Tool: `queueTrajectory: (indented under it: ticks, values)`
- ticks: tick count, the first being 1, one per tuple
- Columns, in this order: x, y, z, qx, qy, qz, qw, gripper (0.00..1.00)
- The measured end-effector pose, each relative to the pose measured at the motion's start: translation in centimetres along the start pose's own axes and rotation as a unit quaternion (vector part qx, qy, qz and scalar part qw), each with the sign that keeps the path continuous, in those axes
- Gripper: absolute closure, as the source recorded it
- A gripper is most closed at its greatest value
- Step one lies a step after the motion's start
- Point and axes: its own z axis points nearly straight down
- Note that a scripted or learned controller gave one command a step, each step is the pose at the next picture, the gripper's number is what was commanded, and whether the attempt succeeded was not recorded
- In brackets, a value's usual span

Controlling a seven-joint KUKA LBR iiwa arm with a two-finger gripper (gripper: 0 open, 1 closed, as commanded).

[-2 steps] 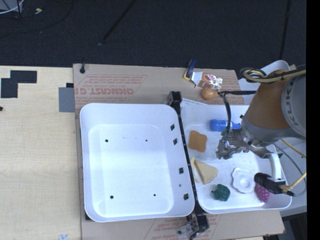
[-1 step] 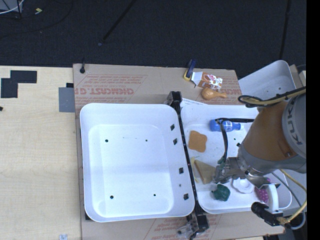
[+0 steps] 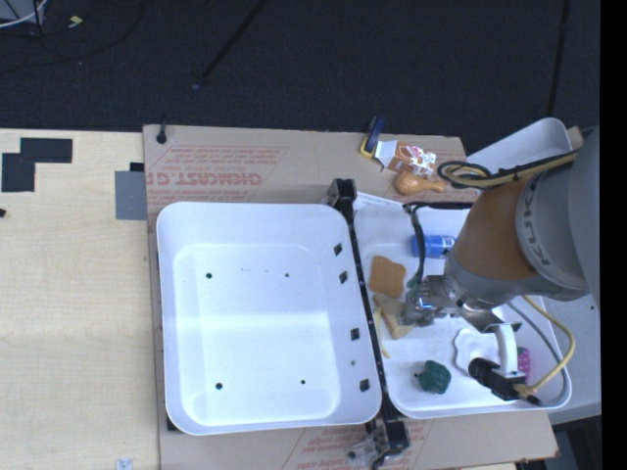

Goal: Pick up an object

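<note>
Jaws' spread unreadable (wrist blocking), gripper [image 3: 423,302] hovering low over brown block [image 3: 388,277] in right bin [image 3: 397,399], likely lining up grasp; green lump [image 3: 432,376] lying apart.

The arm [image 3: 519,233] covers much of the right bin [image 3: 397,404] and part of a blue object [image 3: 431,245], while the gripper [image 3: 423,302] is too small and cluttered to read its state.
</note>
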Motion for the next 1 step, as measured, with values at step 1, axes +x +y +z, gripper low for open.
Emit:
queueTrajectory:
  ticks: [1]
  values:
    - [-2.26,-4.67,-0.13,-0.005,0.0,0.001,1.0,1.0]
